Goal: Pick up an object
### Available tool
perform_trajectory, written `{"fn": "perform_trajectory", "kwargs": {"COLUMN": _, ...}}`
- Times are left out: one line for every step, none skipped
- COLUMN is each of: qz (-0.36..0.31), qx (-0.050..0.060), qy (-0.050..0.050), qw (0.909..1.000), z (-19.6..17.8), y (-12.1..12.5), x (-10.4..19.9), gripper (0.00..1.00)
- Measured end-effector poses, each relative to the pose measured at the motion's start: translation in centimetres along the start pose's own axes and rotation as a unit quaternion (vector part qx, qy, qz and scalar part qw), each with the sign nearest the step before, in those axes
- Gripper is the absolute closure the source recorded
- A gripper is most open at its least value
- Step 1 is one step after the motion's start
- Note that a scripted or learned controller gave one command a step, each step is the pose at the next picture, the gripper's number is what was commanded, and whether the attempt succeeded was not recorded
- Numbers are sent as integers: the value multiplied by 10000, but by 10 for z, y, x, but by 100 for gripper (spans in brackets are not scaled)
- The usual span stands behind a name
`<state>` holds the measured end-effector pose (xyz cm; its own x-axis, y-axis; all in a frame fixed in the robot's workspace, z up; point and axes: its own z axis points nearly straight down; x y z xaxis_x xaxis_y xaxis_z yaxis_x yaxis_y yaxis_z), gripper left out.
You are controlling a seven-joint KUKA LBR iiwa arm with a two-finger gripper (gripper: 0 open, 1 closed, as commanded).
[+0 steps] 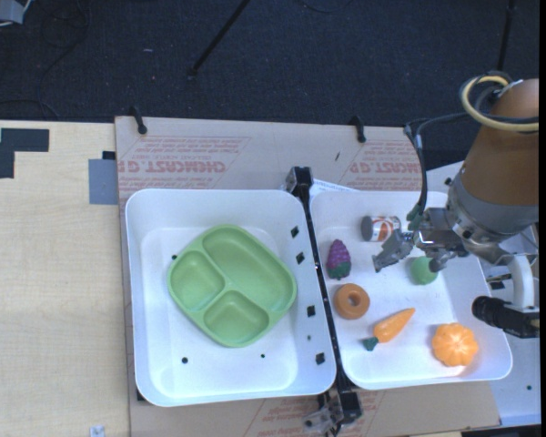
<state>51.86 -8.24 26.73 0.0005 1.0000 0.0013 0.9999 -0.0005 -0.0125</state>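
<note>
The arm (500, 153) entered from the right of the frame, its orange band uppermost and the grey wrist below it, and reached over the right-hand bin (491, 371). The pincer (417, 248) hung over the upper middle of that bin with its two fingers spread, one grey fingertip (389, 255) pointing toward the lower left and the other lying near a small green object (424, 271). Nothing sat between the fingers.

The right bin carried several toy foods. A small can (379, 228) with a red and white label lay at the top, just left of the pincer. A purple bunch of grapes (338, 258) stood near the bin's left wall. Below it sat a brown doughnut (351, 300). A carrot (391, 326) lay tilted in the lower middle, its green end toward the lower left. An orange tangerine (455, 344) rested in the lower right corner. The green object lay right beside the pincer's right finger; whether they touched could not be told.

The left-hand bin (155, 353) held a light green divided plate (232, 285) with three compartments, turned at a slant. Both bins sat side by side on a cardboard sheet (209, 157) on the desk (45, 289).
</note>
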Motion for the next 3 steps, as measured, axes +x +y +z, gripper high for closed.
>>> {"fn": "perform_trajectory", "kwargs": {"qz": -7, "qx": -55, "qy": -7, "qw": 10000, "z": -5, "y": 2, "x": 0, "gripper": 0}}
{"fn": "perform_trajectory", "kwargs": {"qz": -4, "qx": -10, "qy": 2, "qw": 10000, "z": 59, "y": -1, "x": 0, "gripper": 0}}
{"fn": "perform_trajectory", "kwargs": {"qz": -1, "qx": -19, "qy": 2, "qw": 10000, "z": 104, "y": -3, "x": -2, "gripper": 0}}
